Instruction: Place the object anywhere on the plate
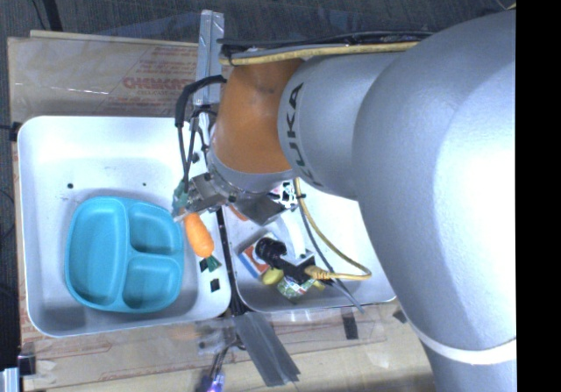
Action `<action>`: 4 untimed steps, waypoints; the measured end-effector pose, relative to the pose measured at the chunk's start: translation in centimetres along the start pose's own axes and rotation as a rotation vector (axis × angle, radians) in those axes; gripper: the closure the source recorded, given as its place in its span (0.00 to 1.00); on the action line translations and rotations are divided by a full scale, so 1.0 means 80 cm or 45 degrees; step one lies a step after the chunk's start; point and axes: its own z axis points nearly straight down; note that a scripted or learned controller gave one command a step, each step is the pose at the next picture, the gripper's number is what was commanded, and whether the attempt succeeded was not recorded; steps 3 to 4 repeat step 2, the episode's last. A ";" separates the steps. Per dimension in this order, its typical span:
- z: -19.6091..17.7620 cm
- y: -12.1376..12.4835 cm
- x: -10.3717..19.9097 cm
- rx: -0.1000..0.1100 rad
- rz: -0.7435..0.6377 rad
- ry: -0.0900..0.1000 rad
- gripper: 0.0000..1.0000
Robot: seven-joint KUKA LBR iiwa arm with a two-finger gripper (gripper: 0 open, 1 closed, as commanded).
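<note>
A blue plate (125,253) with three compartments lies in the left bin (53,145), towards its front. An orange toy carrot (200,236) with a green top sits just off the plate's right rim, near the bin's right wall. My gripper (210,209) is directly above and against the carrot's upper end, under the orange wrist band. The wrist hides where the gripper meets the carrot, so I cannot tell whether the carrot is held or resting in the bin.
The right bin (377,289) holds a few small items near its front left: a red-orange piece (252,257), a yellow-green one (272,277) and a green one (294,288). The big grey arm covers most of that bin.
</note>
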 end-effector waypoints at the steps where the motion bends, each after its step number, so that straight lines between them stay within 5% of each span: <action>1: 0.039 0.038 0.065 0.002 -0.249 0.000 1.00; 2: 0.039 0.038 0.065 0.002 -0.248 0.000 0.00; 4: 0.039 0.038 0.065 0.002 -0.248 0.000 0.00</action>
